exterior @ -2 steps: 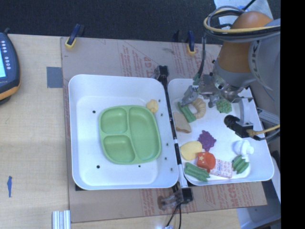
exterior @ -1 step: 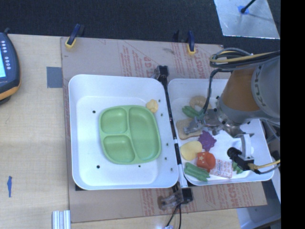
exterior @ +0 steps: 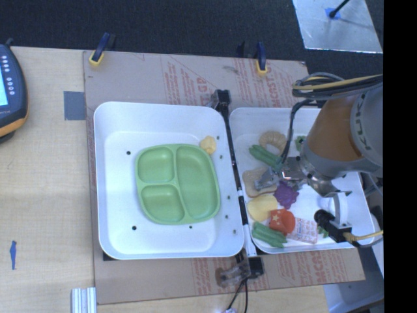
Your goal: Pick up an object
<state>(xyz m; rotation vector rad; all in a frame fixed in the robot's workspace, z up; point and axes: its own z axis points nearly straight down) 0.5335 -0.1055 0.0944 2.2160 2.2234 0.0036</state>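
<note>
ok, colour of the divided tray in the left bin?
Light green tray, plain, three compartments. Camera view shows it clearly.

The big grey arm (exterior: 339, 135) is covering much of the right bin (exterior: 244, 119), so the bin's far side is hiding under it. The gripper (exterior: 272, 177) is looking small and blurry, so its tips are hard to make out. A tan thing (exterior: 255, 177) is peeking out just beside the gripper, partly hiding under it. The purple thing (exterior: 285, 194) just below the gripper is too blurry to name. The arm is running off the right edge.
</note>
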